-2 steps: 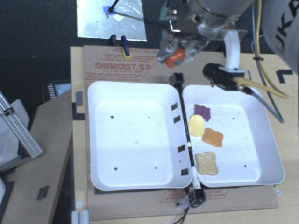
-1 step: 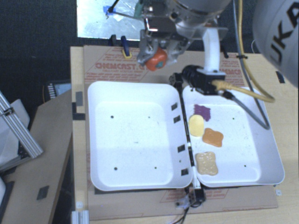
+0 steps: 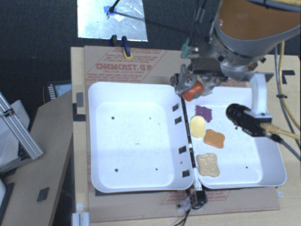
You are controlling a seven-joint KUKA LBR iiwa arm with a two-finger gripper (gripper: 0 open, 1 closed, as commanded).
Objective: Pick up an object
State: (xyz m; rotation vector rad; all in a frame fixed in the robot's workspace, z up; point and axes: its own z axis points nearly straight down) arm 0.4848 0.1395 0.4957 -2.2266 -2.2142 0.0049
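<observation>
Where the two white bins meet along their shared wall, the gripper hangs over the far-left corner of the right bin with an orange-red object showing at its tip; the object appears to sit between the fingers, though their exact spread is hard to read under the grey wrist and orange band of the arm. The object is small and rounded, its long axis running roughly left to right in the view, slightly tilted. Below it on the bin floor lie a purple piece, a pale yellow egg-shaped item standing lengthwise toward the near edge, an orange toast-like slab and, nearest the front, a tan cracker-shaped piece. A black cylindrical fixture juts over the right bin. The left bin sits beside it on the cardboard-covered worktop.
</observation>
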